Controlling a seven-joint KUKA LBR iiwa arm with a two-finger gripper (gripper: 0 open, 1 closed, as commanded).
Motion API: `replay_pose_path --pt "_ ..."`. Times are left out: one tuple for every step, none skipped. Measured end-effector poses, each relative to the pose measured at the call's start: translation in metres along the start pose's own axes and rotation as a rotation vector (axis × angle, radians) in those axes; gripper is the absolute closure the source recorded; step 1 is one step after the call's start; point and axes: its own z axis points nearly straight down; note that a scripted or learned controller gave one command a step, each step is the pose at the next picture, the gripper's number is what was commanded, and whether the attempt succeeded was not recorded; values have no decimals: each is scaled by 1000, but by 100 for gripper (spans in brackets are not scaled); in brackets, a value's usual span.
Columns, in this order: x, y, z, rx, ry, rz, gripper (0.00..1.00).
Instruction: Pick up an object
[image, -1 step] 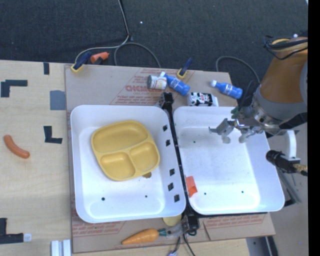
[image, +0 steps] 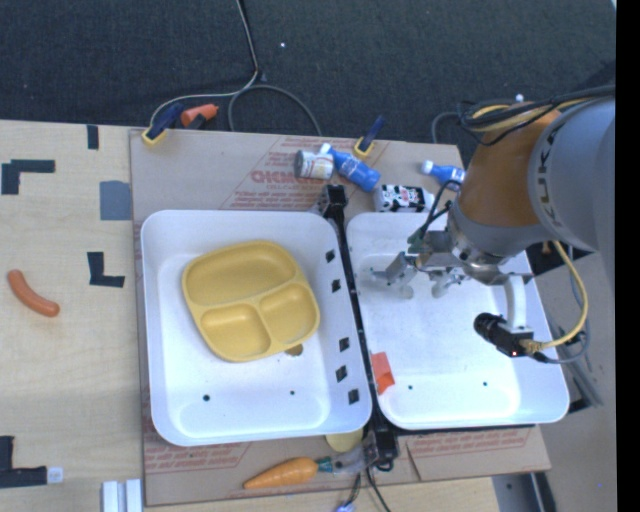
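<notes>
My gripper (image: 420, 277) hangs over the upper part of the right white bin (image: 450, 400). Its two grey fingers (image: 401, 273) stand apart, open, with nothing between them. A yellow divided plate (image: 250, 298) lies in the left white bin (image: 170, 400), and a small brown bit (image: 293, 350) peeks out from under its lower edge. A small orange piece (image: 382, 373) rests at the left rim of the right bin.
A black part on a yellow cable (image: 500, 335) hangs over the right bin's right side. A bottle (image: 316, 162) and a blue item (image: 358, 171) lie behind the bins. A carrot (image: 284, 472) lies in front, and a sausage (image: 33, 293) at far left.
</notes>
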Motion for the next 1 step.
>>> replay_pose_path --pt "58 -21 -2 -3 0 -1 0"
